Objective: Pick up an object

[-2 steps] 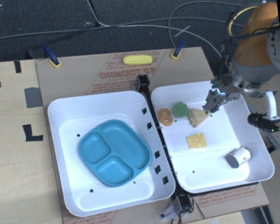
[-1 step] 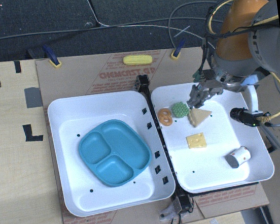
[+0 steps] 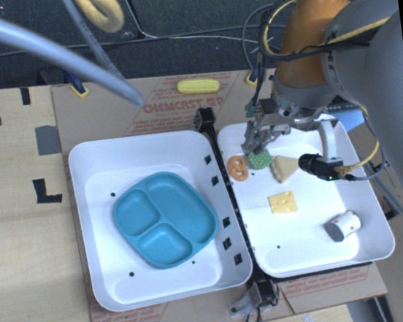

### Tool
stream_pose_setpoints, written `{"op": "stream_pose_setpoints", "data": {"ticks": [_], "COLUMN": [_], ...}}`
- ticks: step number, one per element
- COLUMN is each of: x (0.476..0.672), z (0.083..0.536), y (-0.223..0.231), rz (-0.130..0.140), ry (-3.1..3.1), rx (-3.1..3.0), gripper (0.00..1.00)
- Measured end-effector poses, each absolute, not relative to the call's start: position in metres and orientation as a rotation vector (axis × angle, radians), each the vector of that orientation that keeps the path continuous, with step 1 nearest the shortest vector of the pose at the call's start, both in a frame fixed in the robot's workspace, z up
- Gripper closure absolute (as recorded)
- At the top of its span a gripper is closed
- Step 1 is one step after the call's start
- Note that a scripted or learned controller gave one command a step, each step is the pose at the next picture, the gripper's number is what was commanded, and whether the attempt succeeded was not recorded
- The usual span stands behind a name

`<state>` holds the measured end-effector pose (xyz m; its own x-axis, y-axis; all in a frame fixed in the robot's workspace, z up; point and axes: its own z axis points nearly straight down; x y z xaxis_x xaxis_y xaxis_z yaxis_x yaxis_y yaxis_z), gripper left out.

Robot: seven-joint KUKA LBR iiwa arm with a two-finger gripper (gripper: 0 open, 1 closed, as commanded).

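Camera view: we see grey arm (image 3: 365,61) with orange band reaching in from right over right bin (image 3: 374,244). Left bin (image 3: 90,208) holds blue divided plate (image 3: 165,218), near its middle. Gripper (image 3: 256,140) hangs low at right bin's upper left corner — just above green object (image 3: 262,160); whether it grips, we cannot tell. Beside green object: orange pretzel (image 3: 238,167) on left, tan wedge (image 3: 283,168) on right. Yellow cheese square (image 3: 282,202) lies mid-bin; grey-white cylinder (image 3: 342,225) nearer front — well apart from gripper.

Pretzel (image 3: 238,167), green piece (image 3: 261,160) and wedge (image 3: 284,168) crowd the right bin's (image 3: 311,256) top-left corner.
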<state>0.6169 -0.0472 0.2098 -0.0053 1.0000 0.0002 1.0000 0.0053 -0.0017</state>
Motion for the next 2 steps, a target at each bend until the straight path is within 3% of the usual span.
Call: {"op": "stream_pose_setpoints", "data": {"ticks": [2], "x": [0.636], "z": [0.199], "y": [0.054], "rz": [0.001], "ry": [-2.227], "rx": [-2.214], "gripper": [1.0]}}
